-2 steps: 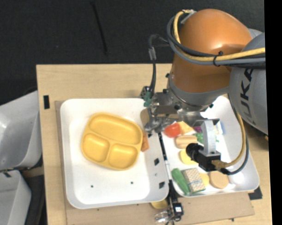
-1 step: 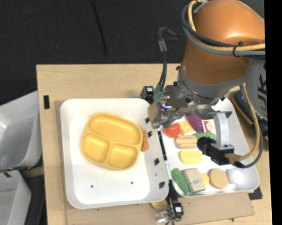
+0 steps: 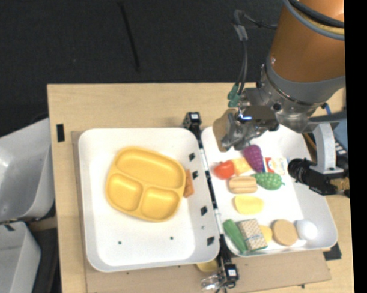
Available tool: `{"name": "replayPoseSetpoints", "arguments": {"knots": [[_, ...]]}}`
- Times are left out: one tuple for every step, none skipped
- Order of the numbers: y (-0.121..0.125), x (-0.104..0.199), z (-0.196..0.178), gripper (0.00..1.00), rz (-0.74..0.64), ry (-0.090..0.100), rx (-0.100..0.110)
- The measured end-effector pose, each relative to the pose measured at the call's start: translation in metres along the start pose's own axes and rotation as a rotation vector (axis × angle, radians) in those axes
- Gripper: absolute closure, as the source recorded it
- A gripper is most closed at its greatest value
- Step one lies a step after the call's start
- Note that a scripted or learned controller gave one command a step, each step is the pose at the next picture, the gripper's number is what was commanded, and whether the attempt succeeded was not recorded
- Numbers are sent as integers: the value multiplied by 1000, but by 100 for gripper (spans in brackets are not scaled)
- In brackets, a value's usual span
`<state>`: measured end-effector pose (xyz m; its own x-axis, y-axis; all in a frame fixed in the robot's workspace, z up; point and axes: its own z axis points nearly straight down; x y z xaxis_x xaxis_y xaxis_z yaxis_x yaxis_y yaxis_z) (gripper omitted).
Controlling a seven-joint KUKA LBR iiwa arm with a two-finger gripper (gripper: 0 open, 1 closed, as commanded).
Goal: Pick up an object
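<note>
A: Where is the gripper (image 3: 236, 137) now?

B: It hangs over the right bin (image 3: 315, 219), near the bin's 11 o'clock corner. If its claw is apart or together, I cannot tell; the metal parts hide this.

A: And which thing is nearest to it?

B: The purple grapes (image 3: 253, 156), just at 5 o'clock from the gripper. It is a bumpy plastic bunch, and its long axis runs from 11 to 5 o'clock. Nothing is between the fingers that I can see.

A: What else lies in that bin?

B: A glossy red tomato (image 3: 224, 169) at 9 o'clock of the grapes, a hot dog bun (image 3: 243, 184) lying from 9 to 3 o'clock, a smooth yellow piece (image 3: 248, 203) below it, and a white egg (image 3: 306, 230) at the 5 o'clock corner.

A: And the left bin (image 3: 96, 236)?

B: It holds 1 yellow plate (image 3: 146, 183) with 3 compartments, smooth plastic. I read no writing anywhere.
</note>
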<state>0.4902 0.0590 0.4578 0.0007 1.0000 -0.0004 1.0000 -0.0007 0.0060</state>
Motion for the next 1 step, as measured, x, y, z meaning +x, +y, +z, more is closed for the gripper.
{"name": "replayPoseSetpoints", "arguments": {"knots": [[0, -5, 2, 100, 0, -1, 4]]}}
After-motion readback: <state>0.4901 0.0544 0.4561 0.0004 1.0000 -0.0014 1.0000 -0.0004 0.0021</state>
